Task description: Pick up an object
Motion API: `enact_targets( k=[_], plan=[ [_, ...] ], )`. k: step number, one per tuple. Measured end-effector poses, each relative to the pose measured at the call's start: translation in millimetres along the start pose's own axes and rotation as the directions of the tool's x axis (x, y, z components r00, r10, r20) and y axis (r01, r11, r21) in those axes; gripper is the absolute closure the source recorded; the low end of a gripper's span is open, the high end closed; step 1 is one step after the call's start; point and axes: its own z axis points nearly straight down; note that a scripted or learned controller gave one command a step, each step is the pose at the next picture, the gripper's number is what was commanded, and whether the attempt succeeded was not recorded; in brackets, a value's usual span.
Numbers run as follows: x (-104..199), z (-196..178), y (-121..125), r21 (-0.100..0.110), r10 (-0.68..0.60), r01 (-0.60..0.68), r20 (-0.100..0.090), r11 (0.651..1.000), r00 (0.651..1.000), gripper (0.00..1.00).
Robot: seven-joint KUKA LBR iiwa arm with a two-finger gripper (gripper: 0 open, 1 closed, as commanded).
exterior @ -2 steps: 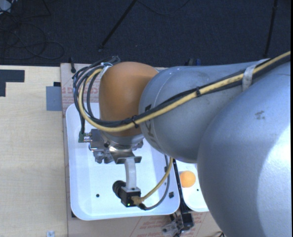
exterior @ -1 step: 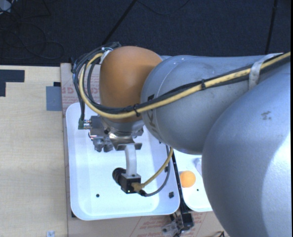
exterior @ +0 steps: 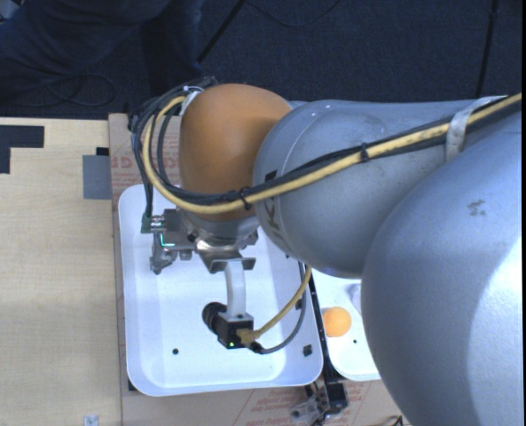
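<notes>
An orange ball [exterior: 336, 322] lies in the right bin [exterior: 356, 368], partly hidden behind the arm's edge. My gripper [exterior: 198, 252] hangs under the orange wrist band, low over the upper middle of the left bin [exterior: 135, 327]. It is well to the left of the ball and apart from it. I see nothing between the gripper and the white floor of the left bin below it. The arm's bulk hides most of the right bin.
The big grey arm [exterior: 404, 229] covers the right half of the view. A pale wooden bench top [exterior: 41, 282] lies left of the bins, with flat black [exterior: 10, 145] and grey [exterior: 95, 176] patches on it. Cardboard [exterior: 263, 406] shows below the bins.
</notes>
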Motion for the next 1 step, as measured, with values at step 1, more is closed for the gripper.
enact_targets(
  k=[1],
  plan=[
    [-0.2, 127.5, 19.9, 0.008, -0.002, 0.002, 0.005, 1.0, 1.0, 0.0]
  ],
)
